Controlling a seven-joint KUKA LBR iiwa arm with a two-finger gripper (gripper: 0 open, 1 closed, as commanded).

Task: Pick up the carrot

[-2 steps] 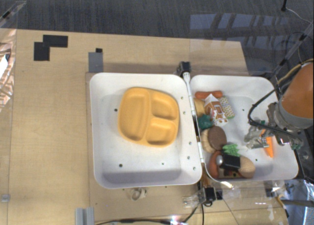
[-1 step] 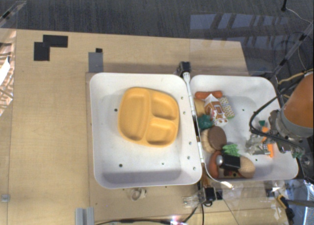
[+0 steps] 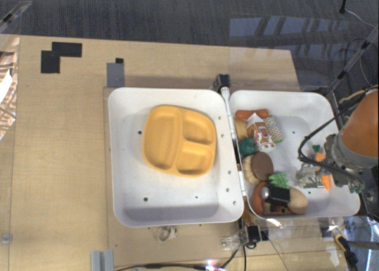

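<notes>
The carrot [image 3: 259, 194] looks to be the orange-red piece at the front left of the right bin [image 3: 308, 105], with a green leafy tuft [image 3: 277, 179] at its upper end. It is partly covered by a dark block and a tan piece. My gripper [image 3: 314, 173] hangs low over the front right of the same bin, well to the right of the carrot and apart from it. Two small orange patches show on the gripper's head; I cannot tell whether they belong to it or to a toy.
A yellow divided plate [image 3: 179, 139] lies in the left bin [image 3: 127, 163]. Along the right bin's left side crowd a sausage [image 3: 251, 114], a small carton [image 3: 261, 132], a brown round patty [image 3: 261, 164] and a tan piece [image 3: 298, 202]. Black cables loop near the gripper.
</notes>
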